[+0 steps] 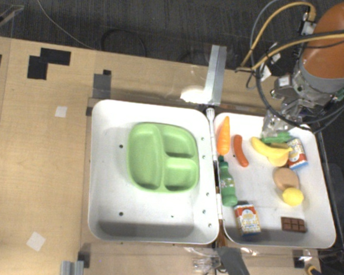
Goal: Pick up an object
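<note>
- While my arm hangs over the right bin (325,228), its claw (279,126) sits above a green object (276,139); grip unclear to me.
- Curved yellow banana (270,151) beneath lies crosswise, its long axis running left-right.

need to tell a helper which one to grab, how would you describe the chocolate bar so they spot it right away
Look in the right-hand white bin, the one full of toy food, not the one holding the green tray. Go to its near right corner: the chocolate bar lies flat there, just below the lemon. It is the only dark brown item, a small rectangle scored into squares.
</note>
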You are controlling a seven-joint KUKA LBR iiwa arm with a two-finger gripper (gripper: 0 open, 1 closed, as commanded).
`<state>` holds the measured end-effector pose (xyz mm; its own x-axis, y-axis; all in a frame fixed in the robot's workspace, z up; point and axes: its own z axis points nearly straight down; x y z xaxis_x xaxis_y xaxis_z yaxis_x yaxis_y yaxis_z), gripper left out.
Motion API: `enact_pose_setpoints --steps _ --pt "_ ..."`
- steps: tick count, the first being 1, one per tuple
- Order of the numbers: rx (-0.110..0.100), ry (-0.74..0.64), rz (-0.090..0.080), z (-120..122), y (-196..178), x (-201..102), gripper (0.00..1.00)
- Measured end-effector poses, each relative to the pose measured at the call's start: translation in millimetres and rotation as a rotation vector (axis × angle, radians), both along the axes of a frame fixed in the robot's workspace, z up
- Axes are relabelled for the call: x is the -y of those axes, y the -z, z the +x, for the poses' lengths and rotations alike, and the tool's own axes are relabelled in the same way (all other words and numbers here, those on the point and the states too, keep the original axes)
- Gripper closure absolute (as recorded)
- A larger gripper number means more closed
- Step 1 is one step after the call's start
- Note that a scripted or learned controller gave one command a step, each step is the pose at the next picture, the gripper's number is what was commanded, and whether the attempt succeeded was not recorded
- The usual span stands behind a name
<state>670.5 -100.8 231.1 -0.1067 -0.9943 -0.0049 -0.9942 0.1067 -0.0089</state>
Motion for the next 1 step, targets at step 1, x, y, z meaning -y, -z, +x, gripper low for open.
enact_pose_setpoints --steps 1 --pt "0.003 0.243 0.002 0.5 -39.1 -26.9 1.0"
